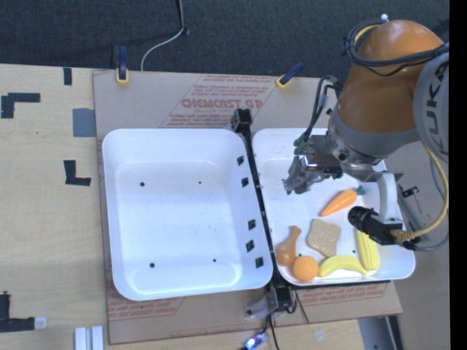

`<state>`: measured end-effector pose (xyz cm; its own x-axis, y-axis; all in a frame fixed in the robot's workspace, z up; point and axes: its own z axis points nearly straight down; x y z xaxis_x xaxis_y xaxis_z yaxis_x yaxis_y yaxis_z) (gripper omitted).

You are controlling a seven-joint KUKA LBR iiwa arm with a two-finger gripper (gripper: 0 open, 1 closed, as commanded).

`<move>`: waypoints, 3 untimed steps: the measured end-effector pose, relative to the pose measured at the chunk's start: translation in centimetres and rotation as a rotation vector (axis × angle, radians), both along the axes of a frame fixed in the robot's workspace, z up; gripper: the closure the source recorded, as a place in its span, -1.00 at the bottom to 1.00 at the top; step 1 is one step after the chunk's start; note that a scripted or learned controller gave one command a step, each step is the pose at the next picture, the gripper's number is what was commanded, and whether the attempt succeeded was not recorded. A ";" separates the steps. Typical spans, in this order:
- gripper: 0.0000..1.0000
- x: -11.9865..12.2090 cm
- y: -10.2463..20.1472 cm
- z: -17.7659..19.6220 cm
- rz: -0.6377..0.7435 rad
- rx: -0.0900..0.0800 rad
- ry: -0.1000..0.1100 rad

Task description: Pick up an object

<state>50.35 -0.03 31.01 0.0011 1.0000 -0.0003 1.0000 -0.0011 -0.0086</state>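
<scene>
On the table [44, 217], two white bins sit side by side on a cardboard sheet [211, 100]. Left bin [175, 210]: bare white floor, a few dark dots. Right bin [277, 159]: toy foods bunched at its near end, namely a carrot [339, 202], bread slice [323, 237], banana [341, 266], corn cob [367, 251], drumstick [289, 246] and orange [305, 269]. Arm [387, 79] covers the bin's far right part. Gripper [298, 181] hangs low over bare floor left of the carrot; open or closed, cannot tell.
</scene>
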 end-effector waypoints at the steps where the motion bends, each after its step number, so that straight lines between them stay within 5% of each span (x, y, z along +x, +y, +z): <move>1: 1.00 -1.0 2.6 7.6 0.006 0.001 -0.015; 2: 1.00 -2.0 3.2 18.7 0.004 0.002 -0.021; 3: 1.00 -1.9 3.2 19.0 0.004 -0.001 -0.008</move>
